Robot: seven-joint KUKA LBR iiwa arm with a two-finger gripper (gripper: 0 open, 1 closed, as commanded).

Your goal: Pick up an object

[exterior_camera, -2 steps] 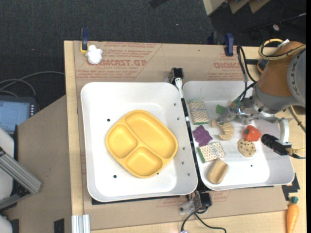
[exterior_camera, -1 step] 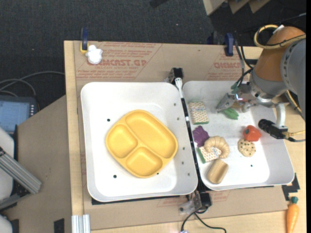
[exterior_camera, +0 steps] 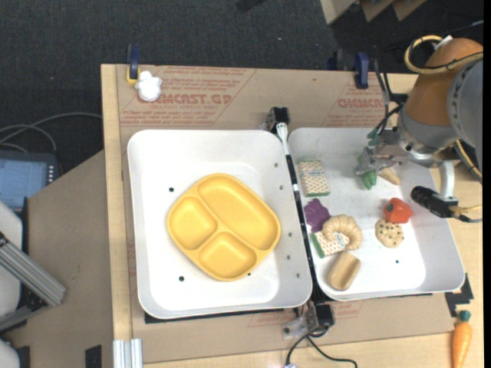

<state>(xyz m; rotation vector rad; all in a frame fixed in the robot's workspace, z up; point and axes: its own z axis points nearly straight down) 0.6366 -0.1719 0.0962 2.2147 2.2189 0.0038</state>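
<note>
Gripper: lowered into the right bin; finger state cannot be told. Green object and tan piece lie directly at its tip. No lift is seen; pickup judged outstanding.

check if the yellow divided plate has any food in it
Empty: all three compartments of the yellow divided plate show bare yellow; it sits alone in the left bin.

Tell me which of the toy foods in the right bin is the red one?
The toy tomato, red with a green top, near the bin's right side just above the cookie. The others are tan, purple, green or pale.
</note>
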